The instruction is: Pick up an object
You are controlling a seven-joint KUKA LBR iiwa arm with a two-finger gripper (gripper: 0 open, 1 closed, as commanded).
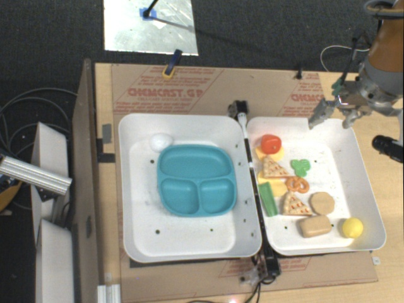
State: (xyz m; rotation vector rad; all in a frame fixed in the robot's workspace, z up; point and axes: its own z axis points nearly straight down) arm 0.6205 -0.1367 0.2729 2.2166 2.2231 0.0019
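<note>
The toy food is seen clustered in the right bin (366, 169), the red tomato (271, 143) nearest its top, below and left of the gripper (332, 115), whose fingers are spread and empty above the bin's far rim.

In the right bin (363, 169), toys are crowding the left half and the near edge: a tomato (271, 143), pizza slices (273, 167), a pretzel (297, 184), a green strip (267, 199), a cookie (322, 202), a bread roll (314, 226) and a lemon (352, 227). White floor is lying open along the far and right sides. A blue tray (196, 179) is taking up the middle of the left bin (136, 169), leaving a bare margin around it.
</note>
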